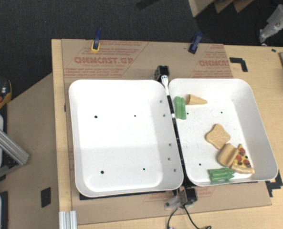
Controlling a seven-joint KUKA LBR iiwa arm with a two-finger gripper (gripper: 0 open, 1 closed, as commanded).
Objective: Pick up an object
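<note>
Candidate for pickup: tan toast-shaped toy slice (218,135), lying flat and alone mid right-hand shallow white bin (256,109), well apart from the walls; approach vertically, fingers straddling its narrow width; gripper state: cannot tell.

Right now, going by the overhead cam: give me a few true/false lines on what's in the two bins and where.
1. All the toy food lies in the right bin. True.
2. The pizza slice sits in the far corner of the right bin. False: it lies near the bin's near right edge, against the bread roll.
3. A green stick lies along the right bin's left wall. True.
4. The toast slice lies in the left bin. False: it is in the right bin, above the bread roll.
5. A green piece lies at the right bin's near edge. True.
</note>
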